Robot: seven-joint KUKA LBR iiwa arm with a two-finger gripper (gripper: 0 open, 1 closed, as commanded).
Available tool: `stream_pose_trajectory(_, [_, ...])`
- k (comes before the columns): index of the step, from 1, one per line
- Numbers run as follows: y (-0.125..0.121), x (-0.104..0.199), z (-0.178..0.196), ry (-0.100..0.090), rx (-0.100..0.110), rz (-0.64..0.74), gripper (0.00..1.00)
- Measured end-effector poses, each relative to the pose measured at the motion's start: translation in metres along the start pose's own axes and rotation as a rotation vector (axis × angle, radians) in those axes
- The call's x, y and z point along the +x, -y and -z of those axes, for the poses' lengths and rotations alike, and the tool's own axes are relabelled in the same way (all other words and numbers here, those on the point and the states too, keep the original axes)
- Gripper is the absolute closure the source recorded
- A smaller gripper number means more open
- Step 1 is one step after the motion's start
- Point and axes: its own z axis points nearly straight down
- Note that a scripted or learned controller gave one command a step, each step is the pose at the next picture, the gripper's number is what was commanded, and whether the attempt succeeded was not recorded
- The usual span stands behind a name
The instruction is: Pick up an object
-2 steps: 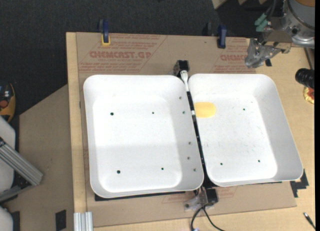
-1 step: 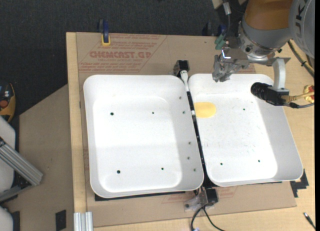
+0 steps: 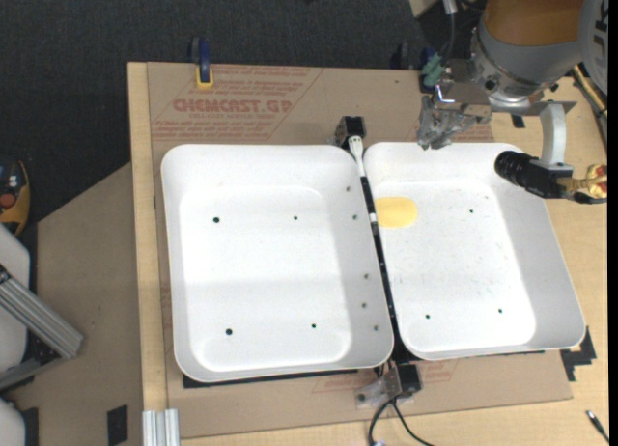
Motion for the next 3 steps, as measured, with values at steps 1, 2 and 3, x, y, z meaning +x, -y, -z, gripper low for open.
stream_pose_trajectory(1, [0.007,0.012,0.03,0.0,-0.001,0.0,1.0])
stream_pose_trajectory(2, [-0.016,0.066,-0.056,-0.002,0.013,0.003,1.0])
stream_pose_trajectory(3, [-0.017,0.087,-0.034,-0.001,0.001,0.001,1.0])
